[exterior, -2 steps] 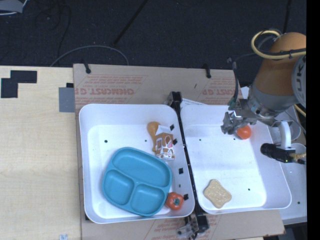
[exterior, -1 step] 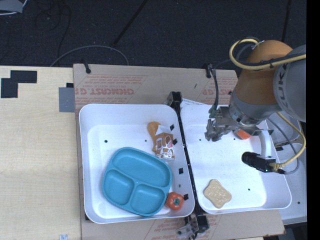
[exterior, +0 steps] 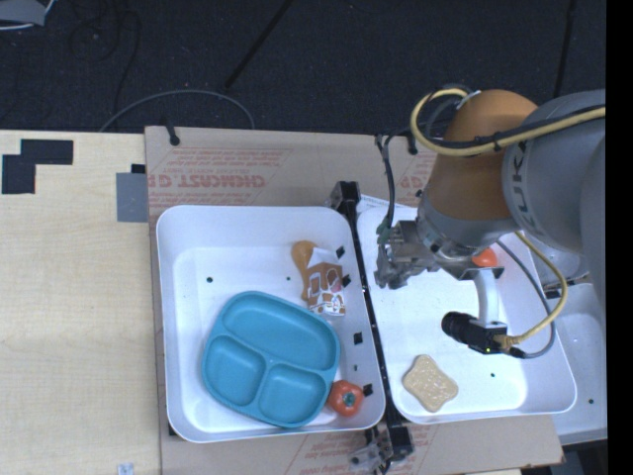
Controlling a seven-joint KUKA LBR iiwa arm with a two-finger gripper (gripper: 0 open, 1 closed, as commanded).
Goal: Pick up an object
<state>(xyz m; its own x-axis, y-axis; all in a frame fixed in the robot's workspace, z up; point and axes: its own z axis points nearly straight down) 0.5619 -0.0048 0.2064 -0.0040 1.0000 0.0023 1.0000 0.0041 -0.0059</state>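
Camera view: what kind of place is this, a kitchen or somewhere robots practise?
Probably a robot lab, not a kitchen. A grey and orange robot arm reaches over two white bins on a bench. The blue divided plate, tomato and bread slice look like toys for grasping practice, and cables trail across the dark floor behind.

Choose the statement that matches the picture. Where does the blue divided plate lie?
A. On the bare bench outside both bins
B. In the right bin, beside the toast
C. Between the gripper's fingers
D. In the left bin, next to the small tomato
D: the blue divided plate lies in the left bin, with the small tomato at its lower right edge.
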